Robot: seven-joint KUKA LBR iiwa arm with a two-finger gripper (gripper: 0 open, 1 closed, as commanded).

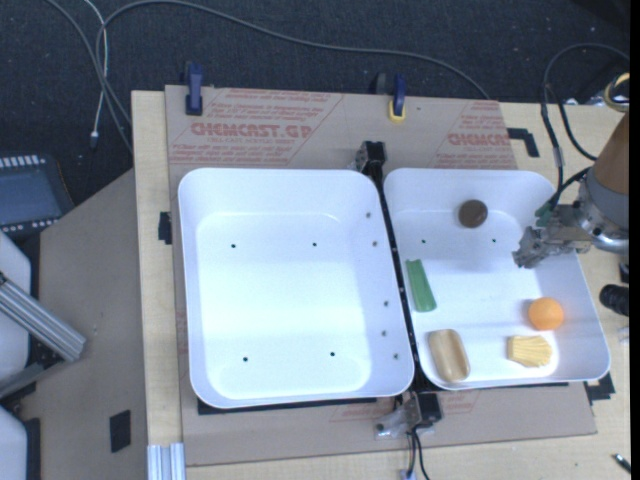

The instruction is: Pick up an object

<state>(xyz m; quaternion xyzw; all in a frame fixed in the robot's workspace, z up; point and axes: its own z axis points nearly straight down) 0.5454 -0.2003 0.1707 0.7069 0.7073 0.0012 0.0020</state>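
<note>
My gripper was positioned over the right bin, close to that bin's right wall and roughly halfway along it. My arm entered from the right edge of the view. I could not tell from this angle how far the gripper was open, as the mechanism appeared as a small dark-grey cluster. Nothing was visibly held in it.

Contents of the right bin were recorded as follows. A round brown object lay toward the back of the bin, to the left of my gripper and apart from it. An orange ball lay near the right wall, in front of my gripper and not touching it. A pale yellow block sat just in front of the orange ball, near the front right corner. A tan oblong piece lay near the front left corner, its long axis running front to back. A green strip lay along the bin's left wall, just behind the tan oblong piece.

The left bin stood directly beside the right bin, the two rims meeting along the middle. Both bins rested on a brown board marked with red lettering, held at its rear edge by two blue clamps.
</note>
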